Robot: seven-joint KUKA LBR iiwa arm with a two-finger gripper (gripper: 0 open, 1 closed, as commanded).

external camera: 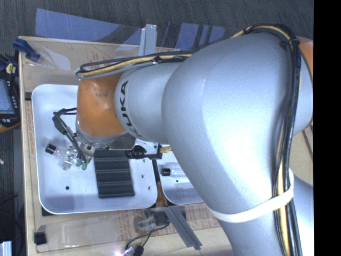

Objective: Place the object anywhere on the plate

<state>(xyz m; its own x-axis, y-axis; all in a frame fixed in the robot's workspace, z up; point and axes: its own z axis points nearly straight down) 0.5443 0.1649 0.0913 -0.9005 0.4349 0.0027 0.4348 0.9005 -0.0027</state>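
My grey arm with its orange band (98, 108) reaches far over the left bin (40, 143) and covers most of the bench. Below the wrist a dark ribbed block (113, 174), which looks like the gripper's body, hangs over the bin's near half. Just left of it a small clear and metallic object with a green tip (72, 158) lies on the bin floor, with a small dark piece (50, 149) beside it. The arm hides whatever lies under it.
A thin black cable (63, 122) loops from the wrist down toward the small object. A tiny dark speck (67, 188) lies near the left bin's front. In the visible strip of the right bin (181, 196) sits a small pale item (167, 172).
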